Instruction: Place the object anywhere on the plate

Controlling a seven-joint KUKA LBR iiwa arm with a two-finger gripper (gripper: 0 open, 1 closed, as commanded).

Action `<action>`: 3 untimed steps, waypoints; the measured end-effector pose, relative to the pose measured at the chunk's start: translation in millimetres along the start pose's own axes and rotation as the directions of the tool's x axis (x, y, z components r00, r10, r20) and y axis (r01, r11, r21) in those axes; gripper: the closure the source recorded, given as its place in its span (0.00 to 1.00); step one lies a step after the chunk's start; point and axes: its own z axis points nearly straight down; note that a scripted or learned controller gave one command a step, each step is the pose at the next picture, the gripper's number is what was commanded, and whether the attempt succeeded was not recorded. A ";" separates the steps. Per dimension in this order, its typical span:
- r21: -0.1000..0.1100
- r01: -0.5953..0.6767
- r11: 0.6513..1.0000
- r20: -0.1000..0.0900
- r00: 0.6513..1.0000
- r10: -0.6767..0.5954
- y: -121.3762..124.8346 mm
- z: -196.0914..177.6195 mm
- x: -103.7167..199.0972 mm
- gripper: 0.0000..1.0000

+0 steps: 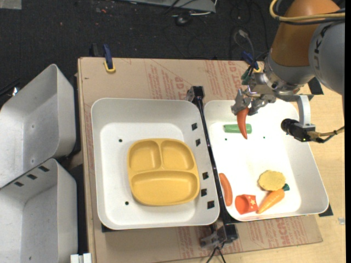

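Note:
A yellow divided plate [134,175] lies in the middle of the left white bin [109,125]. Over the back of the right bin [307,163] hangs my gripper [245,107], shut on a slim red chili pepper [242,123]. The pepper points down, with its tip just above the bin floor. Right behind it a short green piece [231,128] lies flat on the floor. The plate is well to the left of and nearer than the gripper, across the divider between the bins.
At the front of the right bin lie a red sausage-shaped piece [225,187], a red chunk [246,203], an orange carrot [272,200] and a round yellow biscuit [271,180]. White tubs [33,147] stand left of the bench.

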 end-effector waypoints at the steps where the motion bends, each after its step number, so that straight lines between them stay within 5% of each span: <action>1: 0.002 0.001 1.000 -0.001 1.000 -0.001 -1.5 -3.8 56.5 1.00; 3: 0.001 0.001 1.000 -0.001 1.000 -0.001 18.1 20.8 176.1 1.00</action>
